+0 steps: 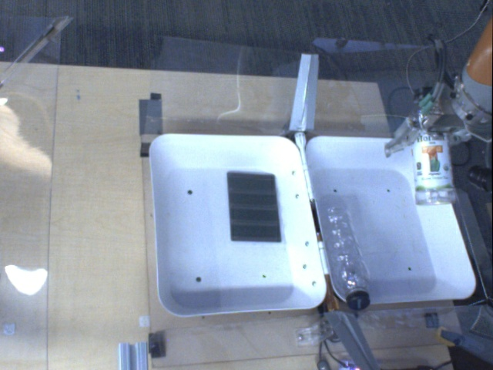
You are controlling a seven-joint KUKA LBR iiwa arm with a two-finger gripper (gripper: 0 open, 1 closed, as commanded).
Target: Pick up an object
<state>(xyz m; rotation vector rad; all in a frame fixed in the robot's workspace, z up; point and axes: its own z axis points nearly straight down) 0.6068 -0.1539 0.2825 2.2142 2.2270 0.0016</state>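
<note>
A small clear bottle with an orange and green label hangs upright over the right edge of the right bin. Its top sits between the fingers of my gripper, which is shut on it at the view's upper right. A clear plastic bottle with a dark cap lies along the right bin's left wall. A black ribbed rectangular block lies flat in the middle of the left bin.
A metal bar stands behind the seam between the two bins. Cables hang near the arm at the upper right. Black brackets sit at the left bin's outer corners on the wooden bench.
</note>
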